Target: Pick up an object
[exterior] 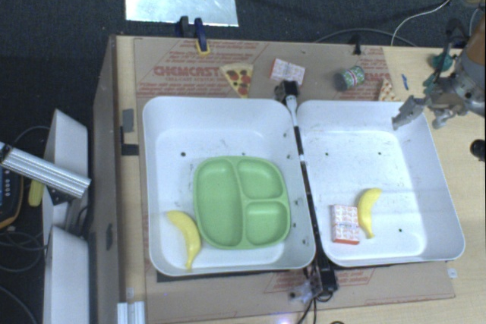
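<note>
Bananas bracket the near edge of the bench: one banana lies in the left bin, its far end touching the near left rim of a green divided plate, and a smaller banana rests in the right bin just beside a small red-and-white box. The pair in the right bin sits near that bin's front wall, well apart from the arm, and either looks a fair candidate for the pick, lying loose on open floor with room around it. The plate, broad and flat, seems the harder thing to grasp. Farther back, on the cardboard sheet under the bins, lie a pizza-slice toy, a small printed packet and a little can on its side, all outside the bins. At the far right, the gripper hovers above the right bin's far right corner, touching nothing. Whether its jaws are open or closed cannot be told from this angle, and nothing is seen between them.
</note>
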Robot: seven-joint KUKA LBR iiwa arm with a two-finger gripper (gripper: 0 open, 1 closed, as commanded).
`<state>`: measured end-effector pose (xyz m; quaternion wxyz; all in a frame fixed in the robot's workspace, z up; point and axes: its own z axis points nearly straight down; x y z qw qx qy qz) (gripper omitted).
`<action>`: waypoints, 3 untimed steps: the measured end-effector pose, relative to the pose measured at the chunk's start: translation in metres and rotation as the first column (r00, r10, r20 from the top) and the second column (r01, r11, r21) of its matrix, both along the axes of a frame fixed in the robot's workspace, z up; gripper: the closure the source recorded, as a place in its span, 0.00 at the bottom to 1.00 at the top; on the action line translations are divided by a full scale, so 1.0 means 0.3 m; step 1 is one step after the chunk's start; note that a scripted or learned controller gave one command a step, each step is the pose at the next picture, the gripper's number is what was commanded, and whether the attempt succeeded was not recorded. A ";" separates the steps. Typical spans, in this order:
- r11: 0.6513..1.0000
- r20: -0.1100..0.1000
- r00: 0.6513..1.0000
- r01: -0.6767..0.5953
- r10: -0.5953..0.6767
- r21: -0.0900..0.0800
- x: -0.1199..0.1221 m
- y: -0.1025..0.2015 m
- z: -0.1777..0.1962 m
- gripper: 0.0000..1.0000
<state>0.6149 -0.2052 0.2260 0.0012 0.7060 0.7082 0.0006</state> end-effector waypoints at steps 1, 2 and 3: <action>1.000 -0.002 1.000 0.001 -0.001 0.001 -0.172 0.056 -0.251 0.00; 1.000 -0.001 1.000 0.000 0.000 0.001 -0.287 0.213 -0.473 0.00; 1.000 0.002 1.000 0.000 0.000 0.000 -0.284 0.211 -0.437 1.00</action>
